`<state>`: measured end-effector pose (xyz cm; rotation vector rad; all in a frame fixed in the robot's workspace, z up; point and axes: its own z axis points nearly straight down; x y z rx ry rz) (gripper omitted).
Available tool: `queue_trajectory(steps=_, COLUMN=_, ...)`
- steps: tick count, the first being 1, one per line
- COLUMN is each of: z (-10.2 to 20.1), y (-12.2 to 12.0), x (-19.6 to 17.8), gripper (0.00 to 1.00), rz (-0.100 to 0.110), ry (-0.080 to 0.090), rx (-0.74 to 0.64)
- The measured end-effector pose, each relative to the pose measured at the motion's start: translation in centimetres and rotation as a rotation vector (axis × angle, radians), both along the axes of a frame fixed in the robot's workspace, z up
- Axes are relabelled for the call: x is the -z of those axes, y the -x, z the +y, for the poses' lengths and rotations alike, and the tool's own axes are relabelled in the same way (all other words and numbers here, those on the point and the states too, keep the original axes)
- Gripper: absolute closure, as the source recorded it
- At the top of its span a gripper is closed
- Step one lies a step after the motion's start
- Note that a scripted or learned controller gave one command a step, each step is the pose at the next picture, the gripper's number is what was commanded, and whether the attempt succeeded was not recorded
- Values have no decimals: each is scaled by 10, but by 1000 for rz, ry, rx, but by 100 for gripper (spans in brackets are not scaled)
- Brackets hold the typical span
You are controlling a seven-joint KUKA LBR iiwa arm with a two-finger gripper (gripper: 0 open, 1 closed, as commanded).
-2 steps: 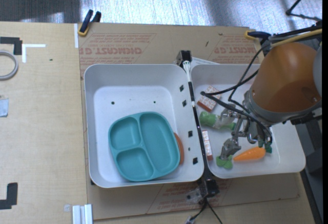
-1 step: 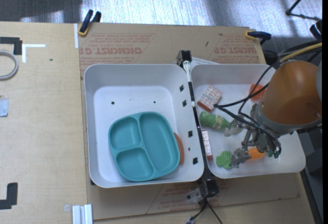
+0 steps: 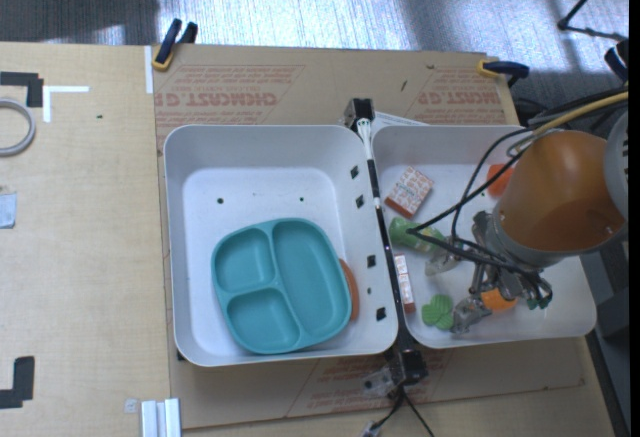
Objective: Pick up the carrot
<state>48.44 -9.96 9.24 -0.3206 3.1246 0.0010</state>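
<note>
The carrot (image 3: pixel 498 301) shows as a small orange piece near the front of the right bin (image 3: pixel 560 330). My gripper (image 3: pixel 492 309) is down in that bin, right over and around the carrot, and its body hides most of it. The grey arm with its orange band (image 3: pixel 558 193) reaches in from the right and covers the bin's right half.
A green leafy toy (image 3: pixel 437 311) lies just left of the gripper, with a green item (image 3: pixel 405 231) and a red-and-white box (image 3: pixel 409 190) further back. Another orange thing (image 3: pixel 497 175) peeks out behind the arm. The left bin (image 3: pixel 190 225) holds a teal divided plate (image 3: pixel 280 285).
</note>
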Motion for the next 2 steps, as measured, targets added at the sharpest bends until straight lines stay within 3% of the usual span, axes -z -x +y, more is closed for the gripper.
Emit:
queue_trajectory(steps=1, z=-29, y=-5, x=-26, gripper=0, rz=-3, ry=0, rx=-93)
queue_trajectory(steps=2, z=-20, y=-1, x=0, gripper=0, rz=-1, ry=0, rx=-54)
